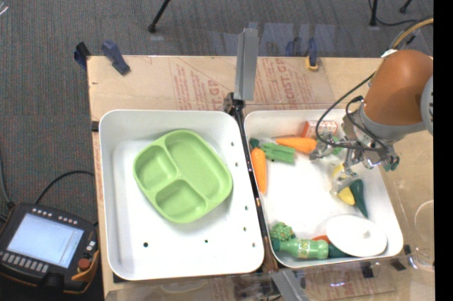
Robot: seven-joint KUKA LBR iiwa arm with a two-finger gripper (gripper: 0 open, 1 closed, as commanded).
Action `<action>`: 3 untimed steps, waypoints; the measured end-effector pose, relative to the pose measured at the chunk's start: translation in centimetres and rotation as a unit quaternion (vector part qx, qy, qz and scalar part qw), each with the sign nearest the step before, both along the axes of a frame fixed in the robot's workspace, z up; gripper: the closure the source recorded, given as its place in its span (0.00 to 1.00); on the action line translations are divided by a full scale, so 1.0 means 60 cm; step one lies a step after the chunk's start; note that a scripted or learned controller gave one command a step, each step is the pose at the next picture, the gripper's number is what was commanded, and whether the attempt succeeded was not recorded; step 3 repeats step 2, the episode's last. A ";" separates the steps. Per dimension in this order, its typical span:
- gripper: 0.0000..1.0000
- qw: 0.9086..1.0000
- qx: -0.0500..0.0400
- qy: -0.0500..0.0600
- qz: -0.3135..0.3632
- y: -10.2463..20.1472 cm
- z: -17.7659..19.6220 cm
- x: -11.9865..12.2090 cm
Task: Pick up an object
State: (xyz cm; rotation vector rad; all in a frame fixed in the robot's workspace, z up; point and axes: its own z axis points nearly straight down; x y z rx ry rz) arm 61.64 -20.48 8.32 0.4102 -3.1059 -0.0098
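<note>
Gripper (348, 168) hangs low in the right bin (393, 222), near its right wall, directly over a small yellow piece (346, 196) with a dark green pepper-shaped toy (359, 197) touching it on the right. Cables and wrist hardware clutter the tip; I cannot tell how the gripper is set, and nothing is visibly caught in it.

Likely target, judging by position: the yellow piece. Looks like hollow plastic play food, so light, rigid, glossy, and probably slippery. Rounded shape tends to squirt out under an off-centre pinch. Best hold: across the narrow waist, centred, straight down. Risk: the green pepper touching it may get caught or nudged.

Other candidates in the same bin:
- carrot (260, 169) along the left wall, long and tapered; grip mid-body, wall crowds it
- second carrot (297, 144) near the far wall, beside a green block-like toy (277, 152)
- green bottle-like toy (304, 248) at the near wall
- white disc (356, 235), flat, poor for a pinch

Left bin (113, 151) holds a green divided plate (183, 175); wide, thin rim only.
</note>
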 end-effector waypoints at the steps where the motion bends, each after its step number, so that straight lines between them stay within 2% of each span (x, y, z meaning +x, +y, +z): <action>1: 0.00 1.000 0.000 0.001 0.019 0.105 -0.002 0.043; 2: 0.00 0.997 -0.002 -0.006 0.083 -0.007 0.009 -0.064; 3: 0.00 0.997 -0.002 -0.006 0.083 -0.007 0.009 -0.064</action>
